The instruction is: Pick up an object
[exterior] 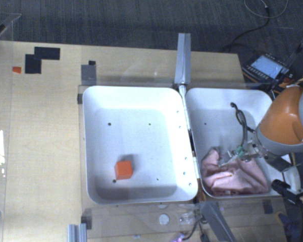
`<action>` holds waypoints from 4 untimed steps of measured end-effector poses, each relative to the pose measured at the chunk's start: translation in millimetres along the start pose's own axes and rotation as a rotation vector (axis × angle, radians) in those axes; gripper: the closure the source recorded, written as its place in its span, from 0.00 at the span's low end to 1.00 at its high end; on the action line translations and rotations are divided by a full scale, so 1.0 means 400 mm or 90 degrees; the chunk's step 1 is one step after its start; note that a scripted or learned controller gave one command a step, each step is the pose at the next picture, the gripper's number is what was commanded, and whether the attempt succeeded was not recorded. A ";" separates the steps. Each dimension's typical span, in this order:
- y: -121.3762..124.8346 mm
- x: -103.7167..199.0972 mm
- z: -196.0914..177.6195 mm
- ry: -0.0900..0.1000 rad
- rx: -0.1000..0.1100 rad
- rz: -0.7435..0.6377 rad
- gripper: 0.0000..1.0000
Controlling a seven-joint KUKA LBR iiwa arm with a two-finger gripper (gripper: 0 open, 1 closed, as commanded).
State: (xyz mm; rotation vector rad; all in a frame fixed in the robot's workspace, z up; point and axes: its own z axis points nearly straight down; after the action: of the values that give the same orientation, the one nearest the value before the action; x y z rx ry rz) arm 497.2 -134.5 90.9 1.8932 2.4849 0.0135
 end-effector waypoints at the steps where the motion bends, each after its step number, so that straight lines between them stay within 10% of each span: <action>1: 0.009 -0.003 -0.030 -0.003 -0.006 0.000 1.00; 2: 0.062 -0.138 0.000 0.000 0.001 -0.055 1.00; 3: -0.024 -0.140 -0.002 -0.001 -0.001 -0.057 1.00; 4: 0.047 -0.105 -0.249 0.003 0.008 0.101 1.00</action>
State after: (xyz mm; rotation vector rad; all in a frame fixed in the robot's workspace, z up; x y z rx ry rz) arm 524.7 -169.4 191.2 2.0923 2.3352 0.0044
